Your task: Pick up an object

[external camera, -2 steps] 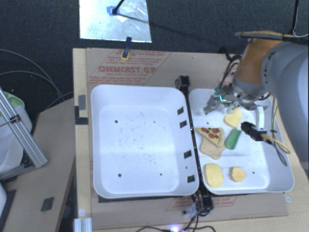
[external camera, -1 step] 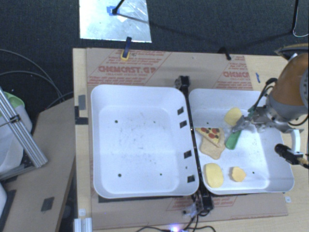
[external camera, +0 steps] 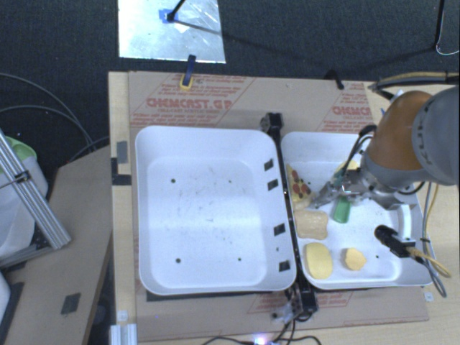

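Green object point(external camera: 341, 210) just below the claw point(external camera: 336, 191) — right bin point(external camera: 316, 146) — claw's grip state impossible to tell.

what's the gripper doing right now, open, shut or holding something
Gripper: cannot be told; it sits low in the right bin by the green object.

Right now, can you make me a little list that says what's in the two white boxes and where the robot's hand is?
left bin: nothing seen inside
right bin: holds the objects
green object: middle, just under the gripper
pale tan block: left of the green object
yellow oval: front left
small yellow piece: front, right of the oval
red-spotted item: by the left wall
gripper: low over the right bin
fingers: cannot tell
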Controlling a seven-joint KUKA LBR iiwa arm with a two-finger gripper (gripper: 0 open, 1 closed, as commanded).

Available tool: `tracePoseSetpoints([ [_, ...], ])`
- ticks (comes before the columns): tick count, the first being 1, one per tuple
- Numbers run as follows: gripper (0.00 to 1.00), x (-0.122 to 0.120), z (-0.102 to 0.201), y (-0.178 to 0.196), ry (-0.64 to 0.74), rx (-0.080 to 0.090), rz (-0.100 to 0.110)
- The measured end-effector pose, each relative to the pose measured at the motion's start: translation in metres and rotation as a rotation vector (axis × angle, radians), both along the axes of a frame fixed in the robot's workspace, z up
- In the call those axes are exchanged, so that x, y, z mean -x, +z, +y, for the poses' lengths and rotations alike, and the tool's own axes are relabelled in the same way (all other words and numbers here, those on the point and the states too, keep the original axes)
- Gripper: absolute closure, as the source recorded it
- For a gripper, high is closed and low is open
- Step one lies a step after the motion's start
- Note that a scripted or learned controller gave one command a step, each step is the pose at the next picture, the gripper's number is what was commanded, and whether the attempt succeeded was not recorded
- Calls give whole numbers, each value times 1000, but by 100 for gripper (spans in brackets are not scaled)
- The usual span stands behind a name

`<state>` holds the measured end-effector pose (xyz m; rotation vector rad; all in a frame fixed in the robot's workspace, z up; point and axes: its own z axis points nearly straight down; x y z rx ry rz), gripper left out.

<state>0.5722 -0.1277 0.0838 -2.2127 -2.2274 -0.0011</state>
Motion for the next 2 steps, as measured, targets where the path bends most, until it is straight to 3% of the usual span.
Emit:
tracePoseSetpoints([
  [1,100,-2,-3,12,-3,2,-5],
  [2,100,11,90,124,4,0,-7],
])
